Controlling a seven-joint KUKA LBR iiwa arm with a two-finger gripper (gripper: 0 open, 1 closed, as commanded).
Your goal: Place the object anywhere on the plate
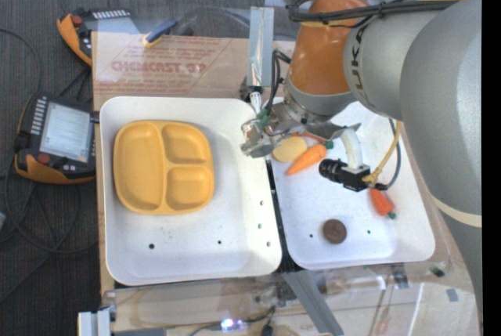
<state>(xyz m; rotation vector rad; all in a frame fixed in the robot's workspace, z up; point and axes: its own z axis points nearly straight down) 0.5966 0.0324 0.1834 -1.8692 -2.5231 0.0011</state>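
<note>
Tabletop (188,72): brown board surface with faint red lettering. Two shallow white bins rest on it side by side, edges touching: left bin (188,248), right bin (368,248). A small blue-and-yellow item (159,31) lies at the far edge; a clear upright bracket (261,41) stands behind the bins
</note>
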